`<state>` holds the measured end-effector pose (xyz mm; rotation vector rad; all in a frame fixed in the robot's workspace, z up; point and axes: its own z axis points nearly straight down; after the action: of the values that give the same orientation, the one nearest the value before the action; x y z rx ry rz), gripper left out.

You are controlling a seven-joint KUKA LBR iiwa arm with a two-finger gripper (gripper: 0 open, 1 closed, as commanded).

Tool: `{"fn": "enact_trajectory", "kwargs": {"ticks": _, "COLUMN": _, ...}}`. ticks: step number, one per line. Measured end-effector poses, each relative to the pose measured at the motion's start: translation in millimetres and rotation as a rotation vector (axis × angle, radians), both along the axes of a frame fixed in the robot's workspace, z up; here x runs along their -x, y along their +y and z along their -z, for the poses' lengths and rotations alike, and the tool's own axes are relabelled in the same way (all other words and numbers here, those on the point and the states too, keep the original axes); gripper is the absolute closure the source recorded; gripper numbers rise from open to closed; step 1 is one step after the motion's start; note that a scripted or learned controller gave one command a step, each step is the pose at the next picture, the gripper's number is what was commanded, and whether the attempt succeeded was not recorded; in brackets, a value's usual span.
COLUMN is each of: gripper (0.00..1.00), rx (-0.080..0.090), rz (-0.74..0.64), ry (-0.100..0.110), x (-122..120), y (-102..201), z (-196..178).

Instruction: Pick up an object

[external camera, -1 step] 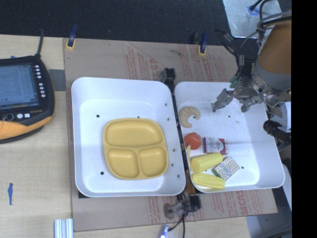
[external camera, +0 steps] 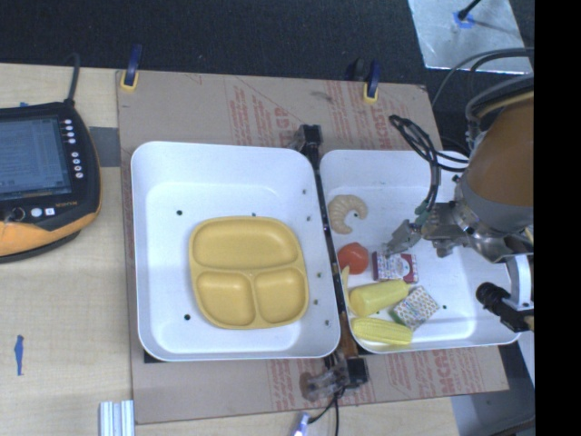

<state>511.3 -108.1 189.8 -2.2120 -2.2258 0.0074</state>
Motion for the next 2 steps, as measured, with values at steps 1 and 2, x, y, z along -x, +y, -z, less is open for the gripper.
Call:
{"fn": "enact_trajectory", "kwargs": {"ticks": 1, "gripper": 0.00, "rx": 0.000, "rz": 0.001, "ry": 0.000, "x": -11, "y": -83, "z": 82}}
{"fn": "enact_trajectory", "kwargs": {"ticks": 2, "gripper": 0.00, "rx": -0.001, "rz": 0.003, "ry": -0.006, "x": -127, "y": -75, "z": 60}}
